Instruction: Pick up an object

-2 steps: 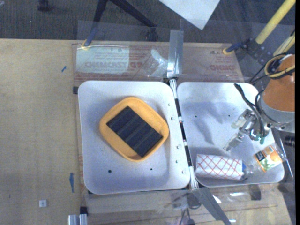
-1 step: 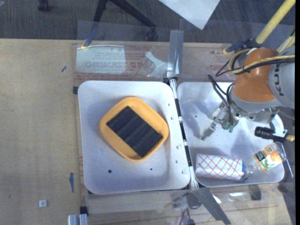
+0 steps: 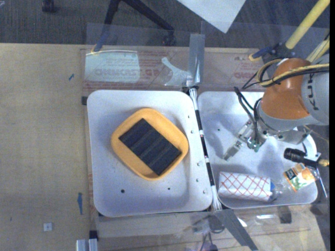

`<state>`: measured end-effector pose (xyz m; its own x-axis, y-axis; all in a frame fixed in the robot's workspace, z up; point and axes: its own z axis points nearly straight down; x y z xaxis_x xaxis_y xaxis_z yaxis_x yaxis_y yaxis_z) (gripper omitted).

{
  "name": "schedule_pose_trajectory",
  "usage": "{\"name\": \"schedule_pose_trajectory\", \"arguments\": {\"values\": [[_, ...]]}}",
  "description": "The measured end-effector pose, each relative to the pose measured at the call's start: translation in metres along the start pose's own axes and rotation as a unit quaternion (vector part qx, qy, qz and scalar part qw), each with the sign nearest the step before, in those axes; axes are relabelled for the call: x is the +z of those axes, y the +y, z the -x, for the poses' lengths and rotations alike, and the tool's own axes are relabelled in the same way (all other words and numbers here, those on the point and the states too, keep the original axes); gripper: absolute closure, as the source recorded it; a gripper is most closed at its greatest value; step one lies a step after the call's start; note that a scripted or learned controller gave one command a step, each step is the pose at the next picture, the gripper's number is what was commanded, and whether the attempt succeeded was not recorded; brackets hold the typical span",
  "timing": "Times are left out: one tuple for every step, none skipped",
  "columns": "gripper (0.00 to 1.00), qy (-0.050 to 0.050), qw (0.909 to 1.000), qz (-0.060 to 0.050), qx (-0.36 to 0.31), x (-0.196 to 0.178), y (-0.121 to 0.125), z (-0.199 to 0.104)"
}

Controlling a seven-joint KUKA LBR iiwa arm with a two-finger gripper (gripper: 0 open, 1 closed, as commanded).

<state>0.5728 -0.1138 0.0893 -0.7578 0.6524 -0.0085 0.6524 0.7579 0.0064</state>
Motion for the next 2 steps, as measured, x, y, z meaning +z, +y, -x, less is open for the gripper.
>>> {"name": "schedule_pose_trajectory", "arguments": {"values": [[0.00,0.004,0.9936,-0.004,0.113,-0.052,-0.024,-0.044],[0.00,0.000,0.9770,-0.002,0.213,-0.022,-0.062,-0.066]]}}
